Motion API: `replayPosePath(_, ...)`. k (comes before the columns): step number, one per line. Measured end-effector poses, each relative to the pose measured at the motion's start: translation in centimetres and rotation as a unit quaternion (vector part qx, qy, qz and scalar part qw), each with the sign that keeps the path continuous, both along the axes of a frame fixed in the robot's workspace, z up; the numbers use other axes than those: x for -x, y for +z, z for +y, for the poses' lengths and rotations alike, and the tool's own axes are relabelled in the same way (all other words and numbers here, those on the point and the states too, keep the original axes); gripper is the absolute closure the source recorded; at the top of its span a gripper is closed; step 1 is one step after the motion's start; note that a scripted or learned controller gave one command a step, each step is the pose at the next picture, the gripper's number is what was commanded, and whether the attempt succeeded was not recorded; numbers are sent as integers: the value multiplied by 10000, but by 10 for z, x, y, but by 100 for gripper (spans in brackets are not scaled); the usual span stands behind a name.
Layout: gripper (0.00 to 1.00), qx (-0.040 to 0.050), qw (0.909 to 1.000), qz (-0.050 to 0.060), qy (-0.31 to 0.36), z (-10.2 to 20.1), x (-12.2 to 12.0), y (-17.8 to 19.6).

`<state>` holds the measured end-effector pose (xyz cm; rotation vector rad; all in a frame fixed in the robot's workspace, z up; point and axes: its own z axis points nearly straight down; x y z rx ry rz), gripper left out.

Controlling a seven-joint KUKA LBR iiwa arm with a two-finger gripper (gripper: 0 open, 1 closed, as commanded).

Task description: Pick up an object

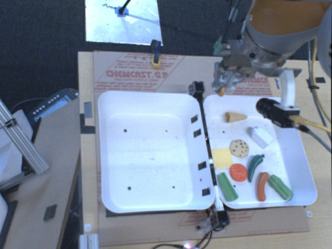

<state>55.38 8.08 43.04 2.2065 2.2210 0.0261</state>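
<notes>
Toy foods (249, 170) loose in the right bin (301, 160); pincer (224, 87) above its far rim, grip state unclear.

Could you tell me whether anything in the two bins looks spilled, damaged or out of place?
Nothing stands out. The toy foods all lie inside the right bin, among them the cookie, cone and sausage. The gripper is above that bin's far edge.

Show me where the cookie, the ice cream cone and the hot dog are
cookie (239, 148), camera view, centre of its speckled face.
ice cream cone (235, 117), camera view, middle of the cone.
hot dog (262, 186), camera view, middle of its length.
</notes>
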Motion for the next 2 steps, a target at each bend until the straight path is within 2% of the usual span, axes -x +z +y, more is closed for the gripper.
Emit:
replayPosePath(1, 100, 12, 9999, 105, 27, 101, -30, -94)
replayPosePath(2, 100, -23, 10000, 0, 14, 142, -22, 99)
